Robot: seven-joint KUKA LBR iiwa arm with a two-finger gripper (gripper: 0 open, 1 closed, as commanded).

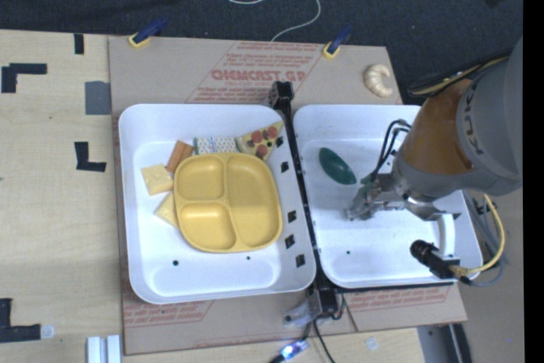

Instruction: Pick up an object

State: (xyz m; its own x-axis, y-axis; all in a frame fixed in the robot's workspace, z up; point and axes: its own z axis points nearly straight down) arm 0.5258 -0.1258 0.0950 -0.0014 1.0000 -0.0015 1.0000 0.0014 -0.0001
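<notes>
Two shallow white bins are sitting side by side on a sheet of cardboard point(255, 72) that is lying on the table point(51, 208). The left bin point(144, 268) is holding a yellow divided plate point(228, 201), which is lying flat near the middle. Several small pieces are poking out from under the plate's edge: two pale yellow squares point(158, 180) at its left, an orange-brown strip point(179, 154) above them, and a patterned piece point(263, 138) near the bin's top right corner.

The right bin point(374, 268) is holding a dark green object point(337, 167), which is lying on the floor of the bin in its upper left part, close to the wall between the two bins.

The grey arm point(463, 132) is reaching in from the right, and its claw point(367, 205) is hanging low over the middle of the right bin, just below and to the right of the green object but apart from it. Nothing is showing between its tips; how far it is spread I cannot tell at this angle.

A small tan lump point(380, 79) is resting on the cardboard above the right bin. A thin white cable point(280, 0) is curling across the dark floor beyond the table.
</notes>
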